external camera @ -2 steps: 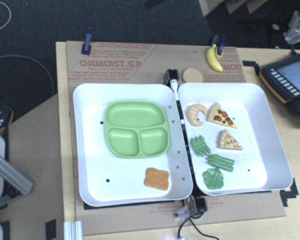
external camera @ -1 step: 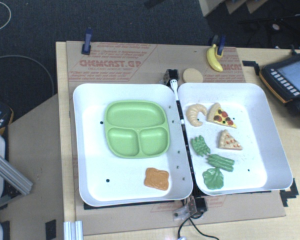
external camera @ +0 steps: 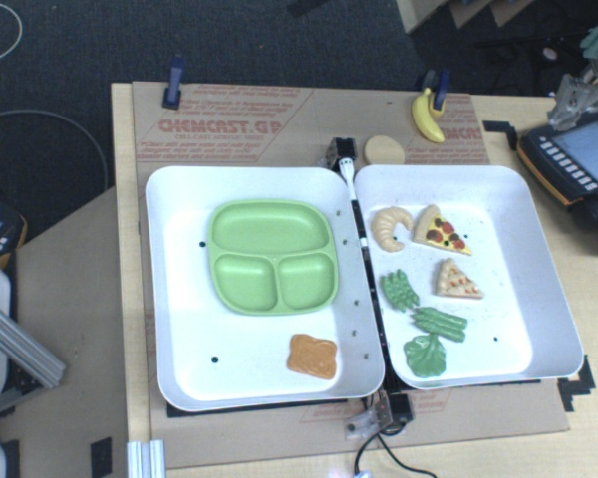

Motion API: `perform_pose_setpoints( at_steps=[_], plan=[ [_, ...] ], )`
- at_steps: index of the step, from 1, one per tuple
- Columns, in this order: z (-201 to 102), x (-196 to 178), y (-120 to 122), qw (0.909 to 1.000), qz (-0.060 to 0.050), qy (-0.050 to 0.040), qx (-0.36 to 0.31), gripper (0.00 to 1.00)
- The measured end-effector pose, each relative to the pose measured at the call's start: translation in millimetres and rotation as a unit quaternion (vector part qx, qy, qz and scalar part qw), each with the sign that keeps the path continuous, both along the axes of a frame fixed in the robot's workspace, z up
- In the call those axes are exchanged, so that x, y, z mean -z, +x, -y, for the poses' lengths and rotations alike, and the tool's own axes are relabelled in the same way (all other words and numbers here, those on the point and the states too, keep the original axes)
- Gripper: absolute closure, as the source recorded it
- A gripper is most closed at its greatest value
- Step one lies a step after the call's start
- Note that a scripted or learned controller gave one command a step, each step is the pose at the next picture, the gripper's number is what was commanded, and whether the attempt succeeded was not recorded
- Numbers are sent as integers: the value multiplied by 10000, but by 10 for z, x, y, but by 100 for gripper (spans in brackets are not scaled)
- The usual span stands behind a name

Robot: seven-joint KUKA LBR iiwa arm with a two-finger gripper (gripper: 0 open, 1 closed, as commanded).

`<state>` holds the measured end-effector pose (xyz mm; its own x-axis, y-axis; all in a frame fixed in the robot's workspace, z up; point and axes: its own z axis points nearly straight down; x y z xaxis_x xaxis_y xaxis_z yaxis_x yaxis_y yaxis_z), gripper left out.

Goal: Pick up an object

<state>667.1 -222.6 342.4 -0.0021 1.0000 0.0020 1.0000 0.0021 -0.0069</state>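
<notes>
Nearest the lens, an orange-brown, lumpy plastic toy food piece (external camera: 312,356) lies on the floor of the left shallow white bin (external camera: 159,267), close to its front rim. Behind it in the same bin sits a pale green plastic tray with three compartments (external camera: 274,257), flat and apart from the orange piece.

The right shallow white bin (external camera: 550,267) touches the left one along their shared edge. At its front lies a dark green toy leaf (external camera: 425,356), with a green toy bean cluster (external camera: 441,323) just behind it and a green toy leafy sprig (external camera: 400,290) further back. To their right rests a pale toy pizza wedge (external camera: 457,282). Beyond these lie a second toy pizza wedge with red dots (external camera: 441,232) and, just beside it, a tan toy croissant (external camera: 390,227).

Behind the bins, on the brown cardboard sheet with red print (external camera: 229,118), a yellow toy banana (external camera: 428,118) and a beige round disc (external camera: 384,150) lie near each other.
</notes>
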Motion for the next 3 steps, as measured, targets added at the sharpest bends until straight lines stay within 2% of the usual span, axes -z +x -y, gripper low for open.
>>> perform_pose_setpoints(
  at_steps=[1, 2, 3],
  plan=[
    [-467, -1402, 5, 9999, 132, -32, -20, 100],
    [-538, -616, -336, 10000, -1, -3, 19, 100],
    [-138, -5, -1, 10000, 16, -15, 23, 100]
  ],
)
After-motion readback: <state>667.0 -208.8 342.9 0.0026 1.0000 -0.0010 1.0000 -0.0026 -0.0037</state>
